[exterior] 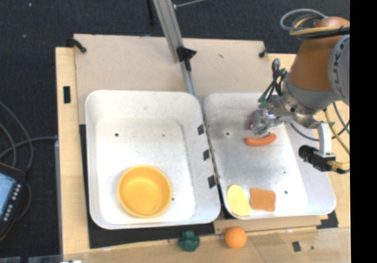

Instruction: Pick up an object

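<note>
Gripper [260, 122] low in the right bin [306, 197], just above a small orange sausage-shaped piece [260, 140] lying flat on the bin floor, near the middle. Jaws: cannot tell, blurred and seen from above. Nothing visibly pinched between them. Probably a light plastic toy, stiff, smooth and a bit slippery, apt to roll or skid if nudged off-centre. Best taken across the narrow middle, jaws square to its length. Elsewhere in that bin, a pale yellow disc [238, 199] touching an orange block [263, 199] at the front edge. Yellow bowl [145, 190] in the left bin [100, 109].
</note>
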You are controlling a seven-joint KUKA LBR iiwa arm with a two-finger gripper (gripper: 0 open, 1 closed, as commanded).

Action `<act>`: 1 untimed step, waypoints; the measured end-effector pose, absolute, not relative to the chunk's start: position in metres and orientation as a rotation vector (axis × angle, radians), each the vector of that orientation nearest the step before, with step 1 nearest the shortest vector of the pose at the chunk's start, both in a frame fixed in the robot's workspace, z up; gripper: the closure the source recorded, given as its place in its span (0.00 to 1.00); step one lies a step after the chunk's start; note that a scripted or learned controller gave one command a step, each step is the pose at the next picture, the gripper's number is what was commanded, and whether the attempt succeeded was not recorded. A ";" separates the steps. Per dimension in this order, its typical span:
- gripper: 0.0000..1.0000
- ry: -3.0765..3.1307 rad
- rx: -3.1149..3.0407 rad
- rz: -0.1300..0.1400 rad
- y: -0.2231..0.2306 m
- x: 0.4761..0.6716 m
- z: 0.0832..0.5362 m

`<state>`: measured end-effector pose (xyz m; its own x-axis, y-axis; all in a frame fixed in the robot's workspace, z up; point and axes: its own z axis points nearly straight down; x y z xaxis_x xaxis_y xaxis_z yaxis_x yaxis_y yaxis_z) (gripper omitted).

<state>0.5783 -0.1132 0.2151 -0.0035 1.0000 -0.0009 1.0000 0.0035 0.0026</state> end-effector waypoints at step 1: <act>1.00 2.228 2.215 0.001 -0.068 0.572 0.213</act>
